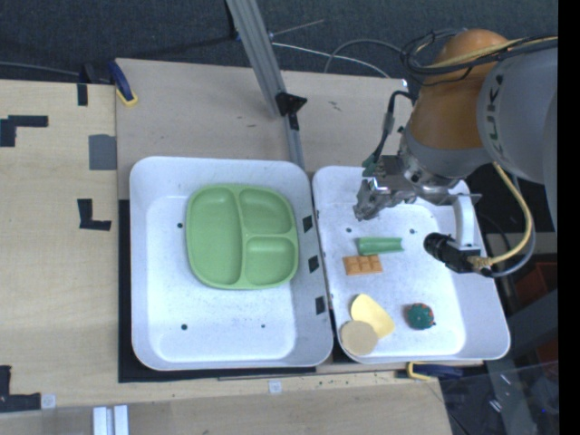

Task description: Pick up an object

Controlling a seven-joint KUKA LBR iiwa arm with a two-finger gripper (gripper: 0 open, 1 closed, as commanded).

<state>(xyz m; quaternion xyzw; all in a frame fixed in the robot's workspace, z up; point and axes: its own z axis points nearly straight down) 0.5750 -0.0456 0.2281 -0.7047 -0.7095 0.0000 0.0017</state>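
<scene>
Green block (379,244) lay just below the gripper (367,207), long axis across the bin; finger state unclear.

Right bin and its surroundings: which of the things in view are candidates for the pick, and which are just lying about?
Candidates for the pick, in the right white bin:
- green stick-shaped block
- orange waffle-like rectangular piece
- pale yellow flat piece
- tan round disc
- small dark green and red ball-like toy

Just lying about:
- green divided plastic plate in the left white bin
</scene>
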